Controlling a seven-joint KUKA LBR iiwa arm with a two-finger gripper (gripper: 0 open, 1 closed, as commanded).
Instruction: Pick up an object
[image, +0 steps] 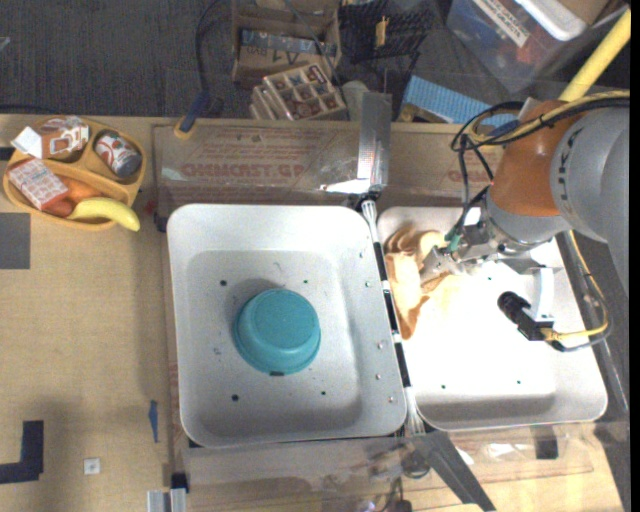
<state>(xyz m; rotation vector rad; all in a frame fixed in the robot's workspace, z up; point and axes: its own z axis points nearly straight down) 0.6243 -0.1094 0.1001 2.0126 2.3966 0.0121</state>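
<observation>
Left bin (190, 250): white, shallow, square with rounded corners; holds one teal bowl (278, 330), upside down, a little below the bin's middle, apart from every wall.

Right bin (520, 400): white, shallow, just beside the left bin and sharing the middle divide. Holds a tan, crumpled, cloth-like item (405, 285) in the upper left corner, lying along the left wall and touching it; exact kind not readable.

Arm: grey, orange band (525, 170) above the wrist, entering from the right over the upper part of the right bin. Black cables looped about the wrist; a black fitting with a yellow cable (560, 340) hanging over the bin floor.

Jaws (440, 260): low over the upper left of the right bin, tips at the right edge of the tan item, touching or nearly so. Opening not readable; nothing visibly held between them.

Surface, far left: yellow tray (20, 190) with a banana (105, 211), small packets and a tin.

Behind the bins: flat brown cardboard panel (260, 165) with faded red print.
</observation>
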